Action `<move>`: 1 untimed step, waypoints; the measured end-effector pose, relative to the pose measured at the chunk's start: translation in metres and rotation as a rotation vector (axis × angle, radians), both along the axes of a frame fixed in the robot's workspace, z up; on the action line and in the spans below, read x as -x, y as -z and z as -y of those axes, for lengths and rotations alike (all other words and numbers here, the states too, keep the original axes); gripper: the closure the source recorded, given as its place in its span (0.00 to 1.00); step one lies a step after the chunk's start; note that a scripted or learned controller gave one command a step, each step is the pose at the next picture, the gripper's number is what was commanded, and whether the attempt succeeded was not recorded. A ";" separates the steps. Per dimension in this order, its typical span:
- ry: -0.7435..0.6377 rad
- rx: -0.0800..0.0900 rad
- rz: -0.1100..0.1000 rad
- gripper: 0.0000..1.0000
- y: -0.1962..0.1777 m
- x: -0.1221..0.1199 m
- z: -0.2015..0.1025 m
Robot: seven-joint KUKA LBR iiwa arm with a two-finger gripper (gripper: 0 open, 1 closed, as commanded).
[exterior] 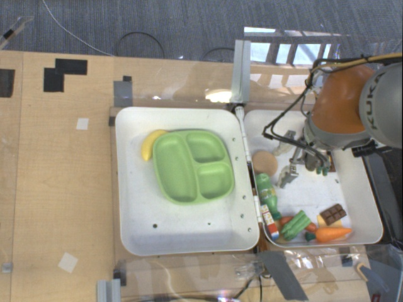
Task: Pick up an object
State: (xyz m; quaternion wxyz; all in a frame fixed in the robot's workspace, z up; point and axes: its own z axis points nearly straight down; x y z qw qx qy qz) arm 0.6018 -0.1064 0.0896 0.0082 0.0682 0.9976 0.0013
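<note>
Near the right bin's (371, 200) left wall lies a green bottle (266, 190), probably light, stiff and slippery; grasp across its body. Just right, the tool (301, 167) hangs above; its opening I cannot tell.

So the bench (56, 187) is a light wood top, and sitting right on it are two shallow white bins touching side by side: the left bin (135, 231) near the middle and the right bin (359, 194) over at 3 o'clock. Up at 10 o'clock there are a few black squares (64, 73) stuck flat on the wood. A couple of small pale patches (82, 124) sit at 9 o'clock and down toward 8.
</note>
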 end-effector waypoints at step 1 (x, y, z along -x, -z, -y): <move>-0.165 0.010 -0.004 0.00 -0.072 0.084 0.088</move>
